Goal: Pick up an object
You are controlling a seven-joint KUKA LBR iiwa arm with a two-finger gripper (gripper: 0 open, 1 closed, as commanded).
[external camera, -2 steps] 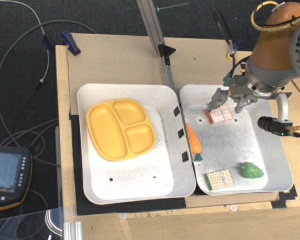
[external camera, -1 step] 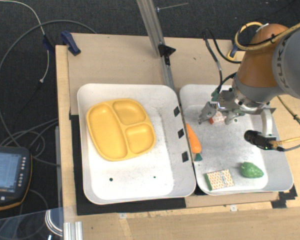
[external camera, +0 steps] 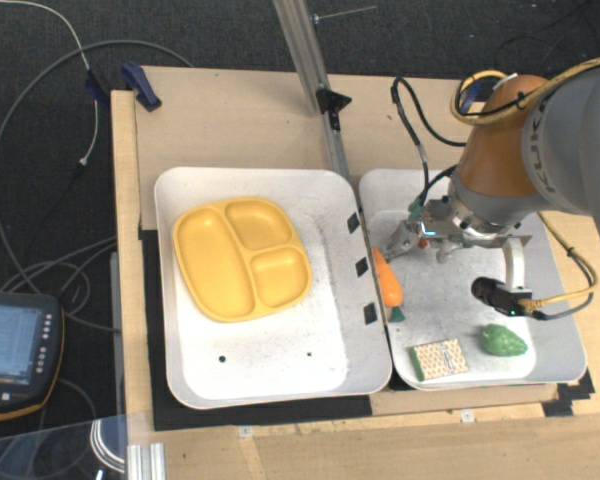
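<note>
We see two white bins, the left bin (external camera: 250,368) peppered with a few dark specks, the right bin (external camera: 450,308) faintly speckled grey. A yellow tray (external camera: 242,258) lies in the left one, one even shade throughout. In the right one are an orange carrot (external camera: 387,281) with a small green tip, a bright green lump (external camera: 503,341), and a tan packet (external camera: 439,359) with a fine cross-hatched pattern (bordered in white). The arm (external camera: 540,148) is grey with an orange band. The desk (external camera: 230,118) is pale wood, on a dark carpet (external camera: 40,118). A blue clip (external camera: 140,86) sits at the desk's corner.
</note>
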